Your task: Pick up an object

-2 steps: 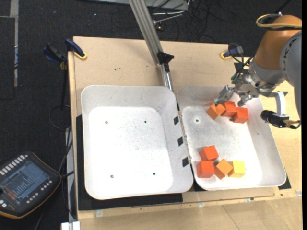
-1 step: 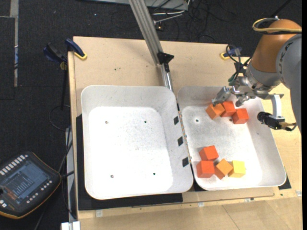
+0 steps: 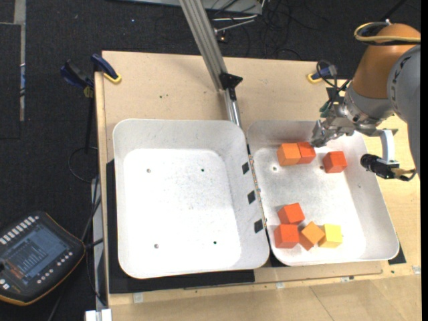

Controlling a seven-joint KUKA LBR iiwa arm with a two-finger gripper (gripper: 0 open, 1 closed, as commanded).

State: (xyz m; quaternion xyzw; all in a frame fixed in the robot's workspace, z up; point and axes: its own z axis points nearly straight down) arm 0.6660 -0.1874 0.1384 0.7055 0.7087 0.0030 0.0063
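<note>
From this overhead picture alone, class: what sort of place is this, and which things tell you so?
Most likely a robotics lab or test cell. A grey and orange robot arm reaches over two white bins on a clamped wooden bench, a teach pendant lies on the floor, and the coloured blocks look like practice objects.

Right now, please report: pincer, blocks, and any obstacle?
Pincer low over right bin, above orange block pair. Nothing seen held. Four more blocks near front. Lone orange block close beside.
</note>
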